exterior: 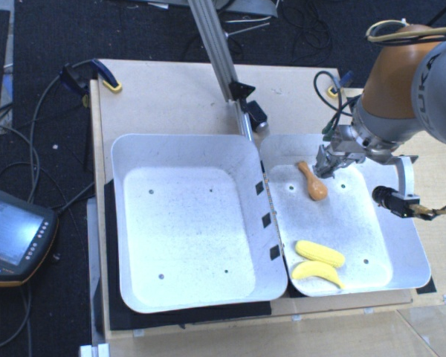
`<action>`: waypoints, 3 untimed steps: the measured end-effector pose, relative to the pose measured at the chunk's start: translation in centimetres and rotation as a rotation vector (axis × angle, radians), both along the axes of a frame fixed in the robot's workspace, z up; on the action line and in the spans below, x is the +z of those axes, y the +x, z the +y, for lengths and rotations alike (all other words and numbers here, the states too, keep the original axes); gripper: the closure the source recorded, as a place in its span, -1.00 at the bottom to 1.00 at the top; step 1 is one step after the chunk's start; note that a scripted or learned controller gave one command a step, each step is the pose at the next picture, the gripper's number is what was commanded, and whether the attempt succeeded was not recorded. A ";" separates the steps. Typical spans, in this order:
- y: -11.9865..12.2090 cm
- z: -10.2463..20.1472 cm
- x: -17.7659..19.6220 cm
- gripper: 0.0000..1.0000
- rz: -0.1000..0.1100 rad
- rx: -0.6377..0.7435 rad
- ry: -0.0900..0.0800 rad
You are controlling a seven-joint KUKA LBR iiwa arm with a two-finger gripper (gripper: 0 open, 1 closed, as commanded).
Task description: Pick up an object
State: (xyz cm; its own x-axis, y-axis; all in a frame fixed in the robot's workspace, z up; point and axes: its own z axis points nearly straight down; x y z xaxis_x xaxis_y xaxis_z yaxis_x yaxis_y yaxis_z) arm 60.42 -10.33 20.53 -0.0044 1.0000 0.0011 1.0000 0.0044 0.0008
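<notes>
Over the right bin's [401, 270] far edge, the gripper [328, 162] is hanging just beside a wooden spoon [312, 182] lying on the bin floor. Whether it is gripping anything, I cannot tell. Two yellow bananas [319, 262] are lying together near the bin's near edge.

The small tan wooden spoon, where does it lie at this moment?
The small tan wooden spoon lies in the upper part of the right white bin, just left of the claw and well above the two yellow bananas.
</notes>
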 end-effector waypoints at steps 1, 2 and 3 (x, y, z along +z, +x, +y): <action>-0.2 5.8 0.9 1.00 0.000 0.001 0.000; -2.3 11.1 1.0 1.00 0.001 0.001 0.000; -2.3 16.6 1.8 1.00 0.001 0.001 0.000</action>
